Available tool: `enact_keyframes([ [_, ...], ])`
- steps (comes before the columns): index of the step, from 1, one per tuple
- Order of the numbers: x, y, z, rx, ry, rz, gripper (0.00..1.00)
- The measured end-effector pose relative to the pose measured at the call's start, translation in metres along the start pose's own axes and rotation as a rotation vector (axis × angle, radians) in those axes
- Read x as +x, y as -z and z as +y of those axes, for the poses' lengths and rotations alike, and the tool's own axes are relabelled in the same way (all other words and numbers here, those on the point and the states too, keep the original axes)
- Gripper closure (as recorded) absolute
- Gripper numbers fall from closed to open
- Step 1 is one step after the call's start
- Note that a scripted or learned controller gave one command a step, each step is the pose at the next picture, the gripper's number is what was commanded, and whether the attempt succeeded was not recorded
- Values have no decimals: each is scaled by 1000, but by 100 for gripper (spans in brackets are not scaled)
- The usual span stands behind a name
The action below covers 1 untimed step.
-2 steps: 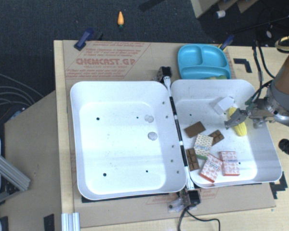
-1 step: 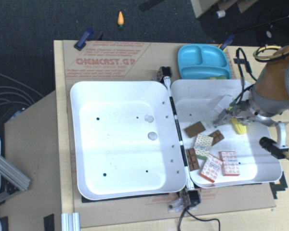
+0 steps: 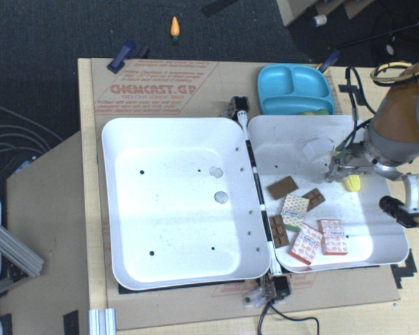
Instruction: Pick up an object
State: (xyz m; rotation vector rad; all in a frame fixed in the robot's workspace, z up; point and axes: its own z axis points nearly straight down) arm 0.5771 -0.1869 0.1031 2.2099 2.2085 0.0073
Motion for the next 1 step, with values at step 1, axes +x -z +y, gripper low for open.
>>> enact_keyframes([
  [1, 1, 0, 0, 1, 1, 3, 0],
])
